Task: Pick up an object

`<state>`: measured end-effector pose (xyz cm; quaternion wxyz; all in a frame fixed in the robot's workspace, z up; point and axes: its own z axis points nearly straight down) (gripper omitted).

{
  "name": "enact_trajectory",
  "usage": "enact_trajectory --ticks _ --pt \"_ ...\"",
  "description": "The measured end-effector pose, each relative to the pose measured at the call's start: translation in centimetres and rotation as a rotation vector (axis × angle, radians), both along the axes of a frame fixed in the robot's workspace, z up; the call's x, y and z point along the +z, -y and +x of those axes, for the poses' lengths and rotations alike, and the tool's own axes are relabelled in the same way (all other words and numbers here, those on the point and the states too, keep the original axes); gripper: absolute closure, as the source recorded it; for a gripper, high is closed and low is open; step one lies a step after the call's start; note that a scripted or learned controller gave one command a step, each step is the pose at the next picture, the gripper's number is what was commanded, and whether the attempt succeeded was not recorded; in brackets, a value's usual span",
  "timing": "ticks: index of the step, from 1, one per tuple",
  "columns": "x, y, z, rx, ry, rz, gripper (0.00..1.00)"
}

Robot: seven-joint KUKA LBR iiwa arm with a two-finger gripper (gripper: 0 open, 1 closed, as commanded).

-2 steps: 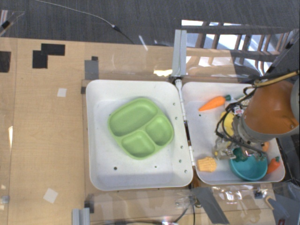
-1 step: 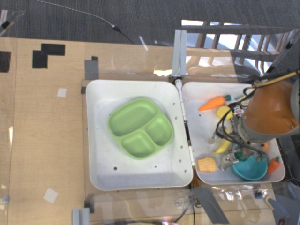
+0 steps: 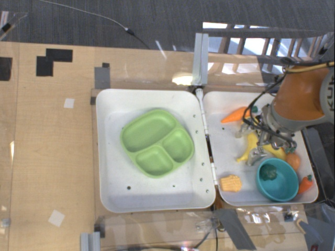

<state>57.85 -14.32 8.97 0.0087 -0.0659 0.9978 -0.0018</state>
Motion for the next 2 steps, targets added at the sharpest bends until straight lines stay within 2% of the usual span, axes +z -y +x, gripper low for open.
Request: enact_trajectory --ticks 1,2 --pt "1.5 -0.1 0.5 0.003 0.016 -0.002 1.00" --pt "-0.1 -0.2 5.4 -0.097 -0.004 0.004 1.00"
